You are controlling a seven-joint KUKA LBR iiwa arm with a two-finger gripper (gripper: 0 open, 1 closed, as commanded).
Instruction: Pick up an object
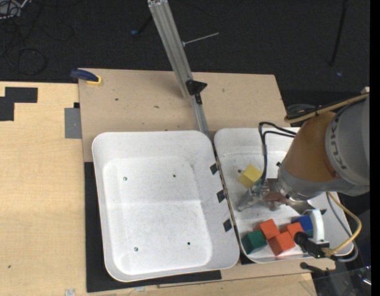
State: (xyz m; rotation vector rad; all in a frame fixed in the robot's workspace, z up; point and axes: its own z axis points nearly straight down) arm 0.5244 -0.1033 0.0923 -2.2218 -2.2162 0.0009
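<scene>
Arm reaches in from the desk's right edge, wrist bent low over the right bin (230,142). Claw (250,200) spread, pinching nothing, beside yellow block (250,176).

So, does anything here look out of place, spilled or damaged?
Nothing stands out. The blocks, a yellow block, a green block and orange blocks, lie loose inside the right bin, none spilled over its rim.
</scene>
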